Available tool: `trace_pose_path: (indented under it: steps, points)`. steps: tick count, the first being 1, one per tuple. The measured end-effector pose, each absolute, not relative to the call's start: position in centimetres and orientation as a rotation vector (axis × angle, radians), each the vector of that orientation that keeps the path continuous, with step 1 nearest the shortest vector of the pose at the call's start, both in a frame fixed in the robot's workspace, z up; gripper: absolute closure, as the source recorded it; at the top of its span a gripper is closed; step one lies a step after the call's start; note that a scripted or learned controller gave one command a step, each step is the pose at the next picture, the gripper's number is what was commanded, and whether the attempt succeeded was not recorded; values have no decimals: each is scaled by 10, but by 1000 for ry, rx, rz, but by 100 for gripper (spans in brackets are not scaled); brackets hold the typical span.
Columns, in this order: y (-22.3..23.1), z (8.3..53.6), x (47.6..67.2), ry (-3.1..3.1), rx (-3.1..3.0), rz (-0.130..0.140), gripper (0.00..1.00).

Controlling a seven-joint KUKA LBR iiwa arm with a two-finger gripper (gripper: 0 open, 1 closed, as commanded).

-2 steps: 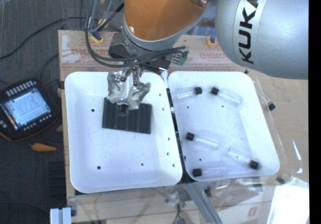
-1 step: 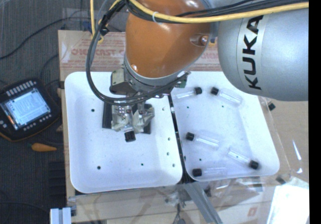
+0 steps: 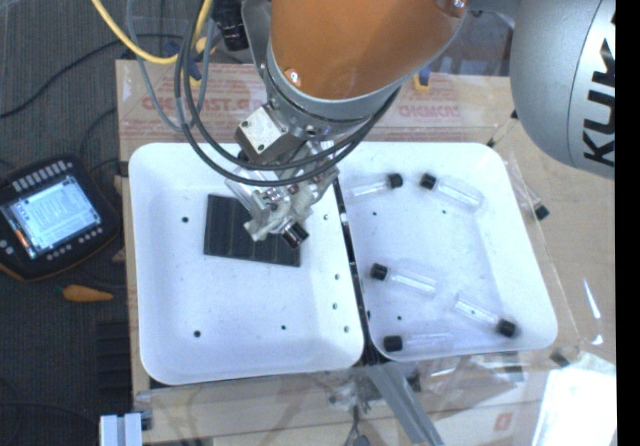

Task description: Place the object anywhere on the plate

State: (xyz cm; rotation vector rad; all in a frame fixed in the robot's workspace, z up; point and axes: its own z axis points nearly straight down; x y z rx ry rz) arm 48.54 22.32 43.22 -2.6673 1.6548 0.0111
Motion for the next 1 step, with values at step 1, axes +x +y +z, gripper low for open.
trace_pose_path:
  steps: [1]
  points:
    - [235,374,485,1397,-2812,14,100]
